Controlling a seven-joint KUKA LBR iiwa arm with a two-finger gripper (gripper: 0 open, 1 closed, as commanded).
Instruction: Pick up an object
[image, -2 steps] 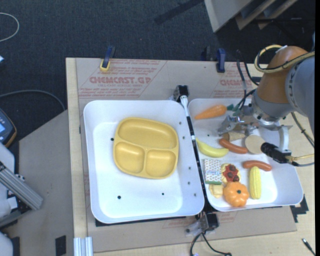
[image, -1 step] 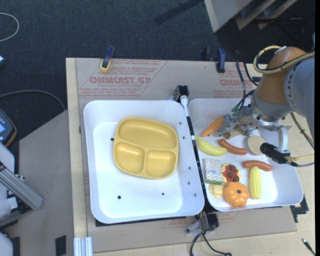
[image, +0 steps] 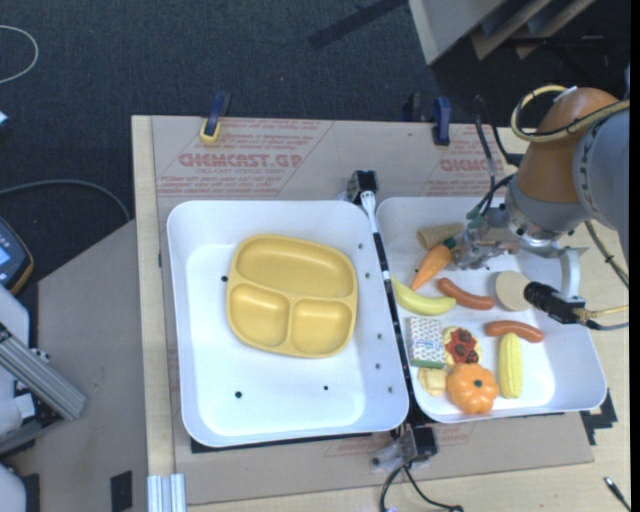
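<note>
The right white bin (image: 583, 372) holds several toy foods: an orange carrot (image: 432, 266), a yellow banana (image: 420, 299), a red sausage (image: 466, 294), a second sausage (image: 515, 331), a corn cob (image: 510, 364), an orange pumpkin (image: 473, 388), a pizza slice (image: 462, 345) and a round beige disc (image: 511, 290). My gripper (image: 478, 250) hangs low over the bin's back part, just right of the carrot's thick end and above the first sausage. The wrist hides what lies directly beneath it. I see nothing held in it.
The left white bin (image: 200, 300) carries a yellow divided plate (image: 292, 295). A pale bread wedge (image: 436, 237) and a patterned white card (image: 427, 340) also lie in the right bin. Two clamps (image: 211, 128) (image: 441, 120) grip the board's far edge.
</note>
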